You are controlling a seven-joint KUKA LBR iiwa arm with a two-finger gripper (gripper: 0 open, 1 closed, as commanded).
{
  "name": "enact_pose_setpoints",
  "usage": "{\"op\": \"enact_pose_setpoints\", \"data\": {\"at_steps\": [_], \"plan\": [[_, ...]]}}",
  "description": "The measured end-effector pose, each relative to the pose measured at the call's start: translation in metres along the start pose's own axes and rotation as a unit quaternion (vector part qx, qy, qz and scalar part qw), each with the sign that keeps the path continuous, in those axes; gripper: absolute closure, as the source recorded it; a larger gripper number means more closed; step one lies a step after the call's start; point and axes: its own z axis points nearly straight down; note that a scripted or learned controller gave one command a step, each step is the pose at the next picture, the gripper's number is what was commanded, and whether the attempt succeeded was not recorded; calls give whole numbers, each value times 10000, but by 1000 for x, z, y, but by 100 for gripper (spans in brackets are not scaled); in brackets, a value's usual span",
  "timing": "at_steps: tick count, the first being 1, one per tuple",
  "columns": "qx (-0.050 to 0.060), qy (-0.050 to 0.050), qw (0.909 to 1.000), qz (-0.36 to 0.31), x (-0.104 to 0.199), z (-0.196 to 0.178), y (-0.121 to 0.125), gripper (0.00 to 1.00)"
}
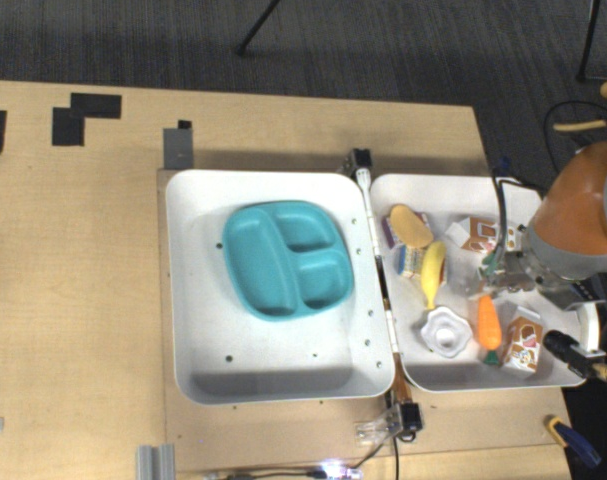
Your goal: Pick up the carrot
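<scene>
**A:** Where's the carrot (pixel 489 325) sitting?

**B:** Lower right of the frame, in the right bin (pixel 453 380). It lies on the bin floor, orange with a bit of green at its lower end, pointing roughly up and down in the picture.

**A:** What's around it?

**B:** A small white cup thing (pixel 444 331) just to its left, a banana (pixel 433 272) up and left of that, and a brown-and-white carton (pixel 524 347) just to its right. Further up there's a tan bread-like item (pixel 412 227) and another little carton (pixel 480 235).

**A:** And the tool?

**B:** The tool (pixel 501 271) sits just above the carrot in the frame, under the orange band of the arm (pixel 581 213). Whether it's clenched or released, I can't tell, and nothing looks grasped.

**A:** The other bin?

**B:** The left bin (pixel 188 298) holds a teal divided plate (pixel 286 258). Both bins sit on the tan tabletop (pixel 73 288).
</scene>
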Motion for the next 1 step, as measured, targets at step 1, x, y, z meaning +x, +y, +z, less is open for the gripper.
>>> {"op": "enact_pose_setpoints", "data": {"at_steps": [1], "plan": [[39, 13, 9935, 1134, 45, -95, -30, 100]]}}
